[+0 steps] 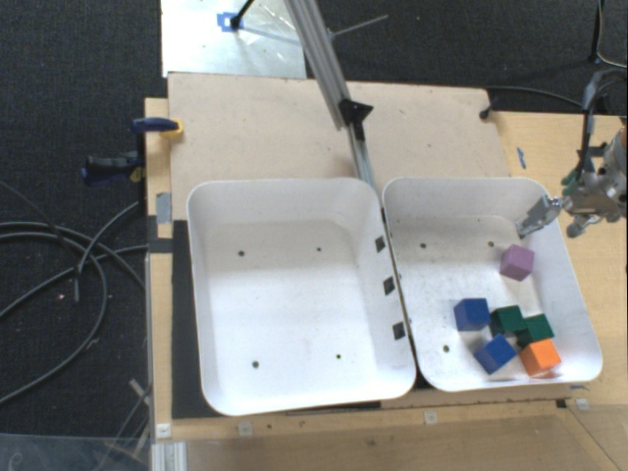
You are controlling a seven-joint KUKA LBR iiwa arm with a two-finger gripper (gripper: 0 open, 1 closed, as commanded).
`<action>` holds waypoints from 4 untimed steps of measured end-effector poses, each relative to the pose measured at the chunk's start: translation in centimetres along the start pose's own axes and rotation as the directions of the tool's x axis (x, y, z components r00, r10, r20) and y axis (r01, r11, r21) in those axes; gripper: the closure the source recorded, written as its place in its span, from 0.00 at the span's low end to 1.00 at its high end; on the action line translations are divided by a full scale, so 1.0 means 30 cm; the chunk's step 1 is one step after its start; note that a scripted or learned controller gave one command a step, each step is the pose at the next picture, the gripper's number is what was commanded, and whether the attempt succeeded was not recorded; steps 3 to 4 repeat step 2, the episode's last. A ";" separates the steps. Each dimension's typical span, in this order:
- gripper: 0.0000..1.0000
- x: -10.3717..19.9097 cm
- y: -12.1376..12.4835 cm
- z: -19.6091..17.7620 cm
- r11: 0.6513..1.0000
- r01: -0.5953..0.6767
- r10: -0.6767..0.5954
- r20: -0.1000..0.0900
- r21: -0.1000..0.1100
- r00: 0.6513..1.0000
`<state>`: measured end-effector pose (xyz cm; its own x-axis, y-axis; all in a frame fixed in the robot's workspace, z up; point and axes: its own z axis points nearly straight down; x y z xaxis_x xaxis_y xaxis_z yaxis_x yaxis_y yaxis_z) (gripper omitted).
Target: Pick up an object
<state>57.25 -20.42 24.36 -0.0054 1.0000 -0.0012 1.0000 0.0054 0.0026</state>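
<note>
Purple cube [517, 261] tilted, right bin [432, 263]; no long axis | tool [561, 216] above-right; grip state unclear

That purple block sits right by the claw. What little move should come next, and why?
Probably a short slide left and down over the purple block. The gripper hovers just above and right of it in the right bin, and the block lies apart from the clustered others.
</note>
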 end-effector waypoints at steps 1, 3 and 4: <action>0.00 0.130 0.056 0.028 1.000 0.004 -0.004 -0.002 0.000 1.000; 0.00 0.245 0.016 0.344 1.000 0.002 -0.002 -0.004 0.009 1.000; 0.00 0.245 0.016 0.344 1.000 0.002 -0.002 -0.004 0.009 1.000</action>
